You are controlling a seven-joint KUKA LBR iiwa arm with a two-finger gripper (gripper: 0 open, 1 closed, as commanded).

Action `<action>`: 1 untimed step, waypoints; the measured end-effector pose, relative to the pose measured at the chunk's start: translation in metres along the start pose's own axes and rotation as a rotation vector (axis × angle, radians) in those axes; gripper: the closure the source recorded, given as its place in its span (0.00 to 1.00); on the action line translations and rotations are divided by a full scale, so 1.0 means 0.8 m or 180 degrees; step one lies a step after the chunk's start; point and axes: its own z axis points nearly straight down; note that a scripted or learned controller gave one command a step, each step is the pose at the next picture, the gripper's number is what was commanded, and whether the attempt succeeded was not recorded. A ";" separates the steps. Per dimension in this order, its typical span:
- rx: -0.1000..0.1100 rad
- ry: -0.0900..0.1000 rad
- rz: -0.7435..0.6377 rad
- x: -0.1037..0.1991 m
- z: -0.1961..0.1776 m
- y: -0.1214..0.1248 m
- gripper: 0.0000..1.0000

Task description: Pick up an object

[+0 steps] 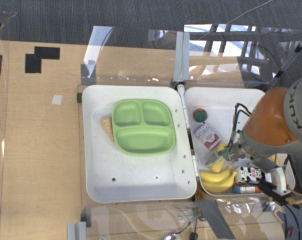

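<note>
On the right side of a pale wooden desk (35, 149), two shallow white bins sit side by side. Seen from above, the left bin (135, 184) holds a green divided plate (142, 126) with three compartments, and a tan wafer-like piece (107, 128) lies touching the plate's left edge. The right bin (221, 96) is more crowded: a small red and green ball-like item (200, 115) near its top left, a pink and white packet (206, 135) just below it, a bunch of yellow bananas (218, 176) at the lower edge, and a small printed box (251, 174) with a red and blue tube (246, 189) beside the bananas. A grey arm with an orange band (271, 121) reaches in from the right and covers much of this bin. Its hand (229, 153) is low over the bananas, just above them, perhaps touching; whether it is released or clenched cannot be told, since the arm and cables hide it.
</note>
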 end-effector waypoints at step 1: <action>0.0040 0.0012 0.0185 0.037 -0.117 0.045 0.00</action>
